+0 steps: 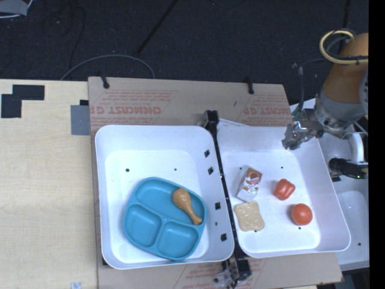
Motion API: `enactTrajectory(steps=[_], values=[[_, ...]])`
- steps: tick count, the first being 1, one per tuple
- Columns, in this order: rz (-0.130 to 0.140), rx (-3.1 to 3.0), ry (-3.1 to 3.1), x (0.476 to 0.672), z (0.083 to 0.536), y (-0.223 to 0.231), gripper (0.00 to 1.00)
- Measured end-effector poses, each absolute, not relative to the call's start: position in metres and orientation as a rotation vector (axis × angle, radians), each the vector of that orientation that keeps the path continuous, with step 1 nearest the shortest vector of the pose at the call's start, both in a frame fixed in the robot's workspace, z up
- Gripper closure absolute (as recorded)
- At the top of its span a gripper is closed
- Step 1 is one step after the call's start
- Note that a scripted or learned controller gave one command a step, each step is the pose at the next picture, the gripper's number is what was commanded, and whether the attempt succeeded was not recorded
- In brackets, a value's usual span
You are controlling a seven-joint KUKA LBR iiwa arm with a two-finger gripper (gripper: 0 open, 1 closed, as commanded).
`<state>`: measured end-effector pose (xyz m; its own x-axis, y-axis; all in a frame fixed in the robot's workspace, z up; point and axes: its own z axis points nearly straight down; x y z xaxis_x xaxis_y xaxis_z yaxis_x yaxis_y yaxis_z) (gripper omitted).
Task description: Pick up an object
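The right bin (271, 140) holds a small carton (249, 183), a pale slice of bread (249, 216), a red pepper (284, 189) and a red tomato (301, 214). My gripper (293, 138) hangs over the bin's far right corner, well above and behind these items. Nothing shows between its fingers. In the left bin (150, 143) a blue divided plate (161, 221) carries a tan chicken drumstick (187, 205).
A black divider (218, 179) separates the two bins. Cardboard (180, 104) lies under the bins, and a light wooden bench top (42, 179) stretches to the left. The arm's orange band (349, 71) stands at the far right.
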<state>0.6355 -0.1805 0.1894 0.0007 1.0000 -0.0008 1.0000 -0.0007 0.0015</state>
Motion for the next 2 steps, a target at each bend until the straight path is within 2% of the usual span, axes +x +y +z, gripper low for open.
enactTrajectory(steps=[1,2], values=[[0.004,2.216,2.222,0.64,0.24,-0.172,1.0],[-0.002,2.22,2.23,0.63,0.227,-0.119,1.0]])
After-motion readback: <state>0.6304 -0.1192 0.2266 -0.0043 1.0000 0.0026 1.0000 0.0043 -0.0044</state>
